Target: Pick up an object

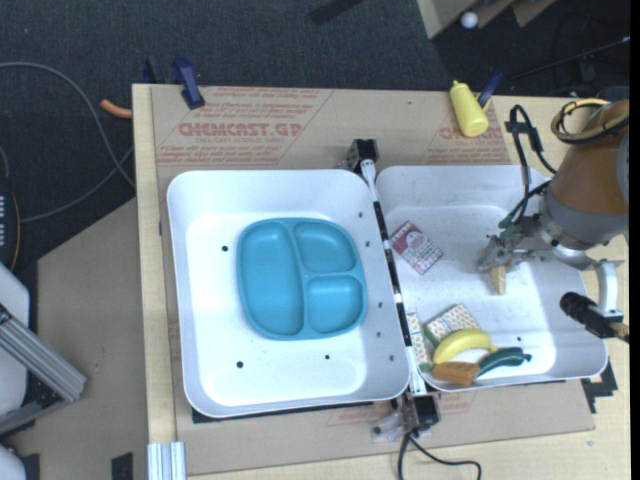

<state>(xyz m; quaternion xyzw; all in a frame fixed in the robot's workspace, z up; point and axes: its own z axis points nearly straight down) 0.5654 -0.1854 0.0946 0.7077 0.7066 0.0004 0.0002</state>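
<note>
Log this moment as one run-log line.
arm: over right bin | gripper: low, above small tan block | lifted: nothing seen | banana: front corner pile

Bright, even overhead light washes out the white bins [200,268]; soft shadows, slightly blurry throughout.

Fixed overhead camera, slanted down, both bins [200,268]

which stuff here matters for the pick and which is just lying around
Job:
- hand, low in the right bin
- small tan piece beneath it
- pink packet
- banana
- green-handled item

Lying about:
- blue divided tray in the left bin
- yellow clamp and blue clamp on the bench edge
</note>
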